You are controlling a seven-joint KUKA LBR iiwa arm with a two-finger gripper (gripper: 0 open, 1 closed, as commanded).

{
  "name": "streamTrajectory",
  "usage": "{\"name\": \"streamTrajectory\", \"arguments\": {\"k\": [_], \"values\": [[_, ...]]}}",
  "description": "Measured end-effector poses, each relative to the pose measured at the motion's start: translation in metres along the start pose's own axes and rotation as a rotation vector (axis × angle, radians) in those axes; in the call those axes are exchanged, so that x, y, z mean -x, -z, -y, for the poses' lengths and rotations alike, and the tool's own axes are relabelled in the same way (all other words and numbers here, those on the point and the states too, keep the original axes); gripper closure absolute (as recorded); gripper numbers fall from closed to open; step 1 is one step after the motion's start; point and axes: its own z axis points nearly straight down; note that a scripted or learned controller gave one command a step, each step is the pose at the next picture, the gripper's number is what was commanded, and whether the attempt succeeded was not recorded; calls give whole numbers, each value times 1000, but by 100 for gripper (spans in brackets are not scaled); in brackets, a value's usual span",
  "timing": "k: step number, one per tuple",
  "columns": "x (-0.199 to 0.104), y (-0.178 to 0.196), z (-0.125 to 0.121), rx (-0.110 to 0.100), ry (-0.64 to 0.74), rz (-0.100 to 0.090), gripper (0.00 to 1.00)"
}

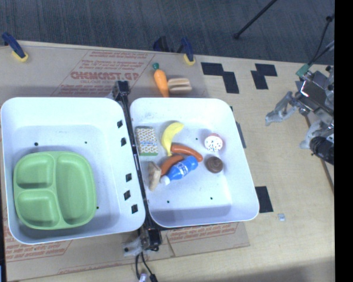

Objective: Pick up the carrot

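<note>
Two white bins are sitting side by side on the desk (282, 228). Carrot (160, 81) is lying outside them, on the cardboard just behind the right bin (241, 187), touching a small bun-like toy (179, 86). Gripper (280, 114) is hanging at the right edge, well apart from the carrot, jaws spread and grasping nothing. Left bin (23, 113) is holding a green divided plate (54, 188). Banana (172, 135), blue bottle (180, 170), sausage (186, 151) are lying in the right bin.
</note>
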Motion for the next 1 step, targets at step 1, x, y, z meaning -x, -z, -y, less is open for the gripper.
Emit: {"name": "streamTrajectory", "arguments": {"k": [1], "values": [[0,-119,-1,-2,-361,-1,0]]}}
